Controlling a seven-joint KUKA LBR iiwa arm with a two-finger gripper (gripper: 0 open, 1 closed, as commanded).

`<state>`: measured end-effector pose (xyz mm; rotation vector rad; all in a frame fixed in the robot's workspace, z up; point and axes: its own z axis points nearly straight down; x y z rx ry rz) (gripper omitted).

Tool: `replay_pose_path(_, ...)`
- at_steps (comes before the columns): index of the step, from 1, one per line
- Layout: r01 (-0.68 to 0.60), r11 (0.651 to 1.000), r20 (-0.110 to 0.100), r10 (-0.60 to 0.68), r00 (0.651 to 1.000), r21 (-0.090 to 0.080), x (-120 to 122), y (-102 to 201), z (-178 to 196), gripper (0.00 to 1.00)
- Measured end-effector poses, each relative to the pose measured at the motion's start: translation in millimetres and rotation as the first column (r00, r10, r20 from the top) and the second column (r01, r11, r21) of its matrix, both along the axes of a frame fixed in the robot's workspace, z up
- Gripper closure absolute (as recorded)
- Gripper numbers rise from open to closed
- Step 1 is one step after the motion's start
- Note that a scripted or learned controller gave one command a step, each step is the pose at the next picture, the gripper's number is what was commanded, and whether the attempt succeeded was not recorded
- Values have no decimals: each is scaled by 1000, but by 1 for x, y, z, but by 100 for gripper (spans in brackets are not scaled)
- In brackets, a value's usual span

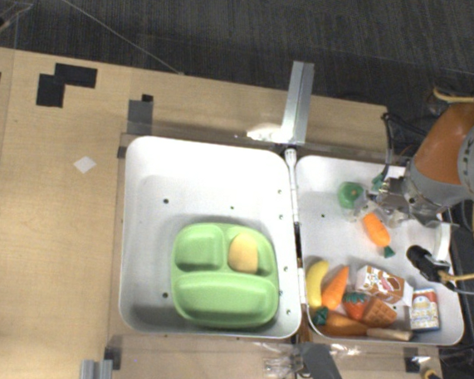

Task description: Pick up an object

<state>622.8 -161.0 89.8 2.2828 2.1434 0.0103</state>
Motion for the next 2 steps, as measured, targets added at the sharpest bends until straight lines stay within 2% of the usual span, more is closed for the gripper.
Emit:
replay_pose_path(1, -3, 1000, 9, 3, 1000, 1, 3, 2, 13, 100)
replay_pose_path(2, 105, 994, -4, -105, 994, 3, 17, 52, 162, 100)
